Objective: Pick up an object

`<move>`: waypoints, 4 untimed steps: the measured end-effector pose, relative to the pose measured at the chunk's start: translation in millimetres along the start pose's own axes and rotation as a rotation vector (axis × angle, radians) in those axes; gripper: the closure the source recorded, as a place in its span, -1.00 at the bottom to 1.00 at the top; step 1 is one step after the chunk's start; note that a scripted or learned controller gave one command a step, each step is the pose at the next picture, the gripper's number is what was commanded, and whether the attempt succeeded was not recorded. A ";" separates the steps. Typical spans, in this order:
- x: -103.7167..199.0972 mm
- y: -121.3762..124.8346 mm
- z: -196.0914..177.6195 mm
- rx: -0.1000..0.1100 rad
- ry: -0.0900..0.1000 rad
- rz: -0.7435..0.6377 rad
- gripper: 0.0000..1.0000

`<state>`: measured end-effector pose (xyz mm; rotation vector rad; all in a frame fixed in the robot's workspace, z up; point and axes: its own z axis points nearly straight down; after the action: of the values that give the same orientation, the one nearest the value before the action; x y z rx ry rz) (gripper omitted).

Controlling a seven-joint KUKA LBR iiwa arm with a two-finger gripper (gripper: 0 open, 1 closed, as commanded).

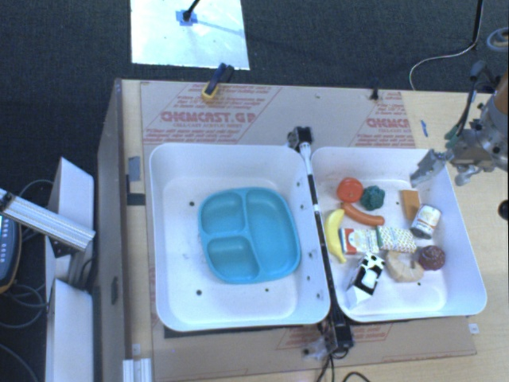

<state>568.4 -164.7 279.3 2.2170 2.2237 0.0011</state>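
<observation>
Nothing is picked yet: the gripper (429, 168) hangs at the right bin's (465, 213) two o'clock; its grip state I cannot tell; toys untouched.

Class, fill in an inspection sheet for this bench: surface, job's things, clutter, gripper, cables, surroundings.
Surface: bench bearing left bin and right bin.
Job's things: in the right bin, tomato, banana, can and other small items.
Clutter: blue divided tray in the left bin.
Gripper: gripper over the right bin's far right rim; holds nothing visible.
Cables: white cable at top right.
Surroundings: dark floor, white sheet.
</observation>
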 end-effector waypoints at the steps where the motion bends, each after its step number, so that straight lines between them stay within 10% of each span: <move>1: 46.0 23.9 113.6 0.003 0.001 -0.001 -1.00; 2: 72.4 66.5 195.5 0.001 0.001 -0.001 -1.00; 4: 70.3 100.9 194.0 -0.002 0.001 -0.003 -1.00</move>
<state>669.4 -94.2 85.4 2.2136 2.2261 0.0034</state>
